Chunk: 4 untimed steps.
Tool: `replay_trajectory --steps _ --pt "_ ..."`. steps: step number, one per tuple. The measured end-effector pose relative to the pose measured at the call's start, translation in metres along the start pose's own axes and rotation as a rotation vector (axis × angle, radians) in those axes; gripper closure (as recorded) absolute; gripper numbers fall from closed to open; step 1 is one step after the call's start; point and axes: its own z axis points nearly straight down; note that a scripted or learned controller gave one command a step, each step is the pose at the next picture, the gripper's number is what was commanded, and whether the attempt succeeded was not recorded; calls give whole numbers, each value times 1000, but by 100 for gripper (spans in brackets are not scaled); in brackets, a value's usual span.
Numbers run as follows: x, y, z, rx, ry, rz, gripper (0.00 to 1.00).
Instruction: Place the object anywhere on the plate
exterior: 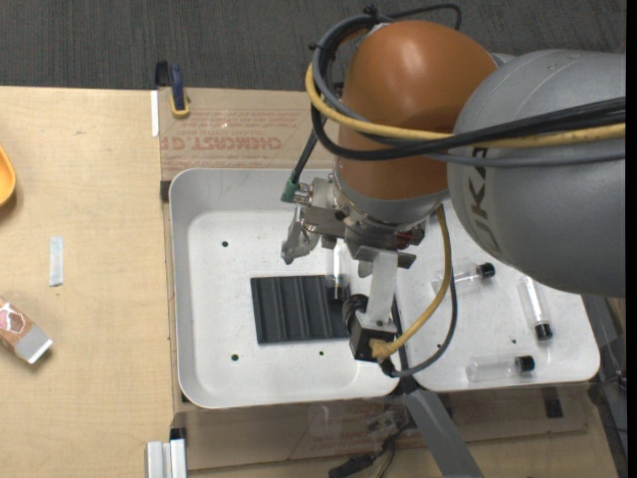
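A black ribbed plate (292, 310) lies flat in the left white bin (204, 267), near its middle. My gripper (340, 285) hangs under the big orange and grey wrist, right over the plate's right edge. The wrist and cables hide most of it, and I cannot make out anything held. In the right bin (577, 352) lie three clear tubes with black caps: one (476, 273) near the arm, one (537, 315) farther right, one (500, 368) by the front rim.
The arm body covers the bins' upper right. On the wooden bench to the left lie a small grey strip (56, 262), a wrapped item (22, 332) and an orange object (5, 177) at the edge. A blue clamp (177, 88) holds cardboard behind the left bin.
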Motion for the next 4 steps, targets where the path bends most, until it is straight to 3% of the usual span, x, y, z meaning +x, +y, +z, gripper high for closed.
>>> replay_trajectory --steps 1,2,3,4 --pt "-1 1 -7 3 -4 0 100" --pt "-45 10 -21 -6 6 -465 100" --pt "-45 10 -21 -6 6 -465 0" --pt "28 25 60 -2 5 -194 0"
